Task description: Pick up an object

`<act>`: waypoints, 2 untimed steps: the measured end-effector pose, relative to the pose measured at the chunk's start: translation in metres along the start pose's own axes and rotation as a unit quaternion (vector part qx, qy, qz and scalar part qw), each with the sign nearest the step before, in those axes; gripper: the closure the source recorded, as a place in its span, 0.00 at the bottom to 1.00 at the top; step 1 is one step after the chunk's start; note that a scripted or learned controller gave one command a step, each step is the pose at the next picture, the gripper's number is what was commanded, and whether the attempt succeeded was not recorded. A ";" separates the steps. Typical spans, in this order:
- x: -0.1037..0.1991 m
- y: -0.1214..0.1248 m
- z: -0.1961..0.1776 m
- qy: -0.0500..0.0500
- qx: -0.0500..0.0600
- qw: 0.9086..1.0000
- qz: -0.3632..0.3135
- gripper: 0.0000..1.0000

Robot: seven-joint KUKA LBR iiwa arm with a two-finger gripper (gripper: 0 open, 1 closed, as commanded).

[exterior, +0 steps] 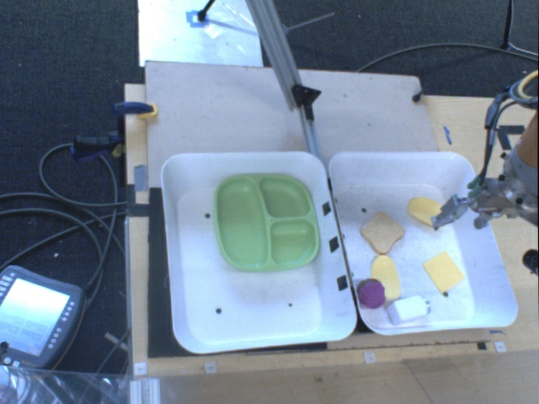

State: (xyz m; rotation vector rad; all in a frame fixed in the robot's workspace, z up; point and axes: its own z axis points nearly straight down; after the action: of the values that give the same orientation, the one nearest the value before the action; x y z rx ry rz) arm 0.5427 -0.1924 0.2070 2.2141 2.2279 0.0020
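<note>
Single fixed camera above bench (253, 99), angled down, taking in both bins (194, 310) at moderate range.

lab | teach pendant (34, 305) (floor), cables (72, 183), clamped bench (253, 99)

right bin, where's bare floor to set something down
Free patch: the back of the right bin, behind the toast. Crowded toward the front, where the purple ball, white block and yellow square lie. The gripper hangs over the right side.
</note>
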 end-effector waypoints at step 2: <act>0.008 -0.002 0.046 0.000 0.001 1.000 0.002 0.00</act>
State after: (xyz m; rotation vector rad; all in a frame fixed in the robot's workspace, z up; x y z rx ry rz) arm 0.5402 -0.1840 0.1610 2.2200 2.2252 -0.0010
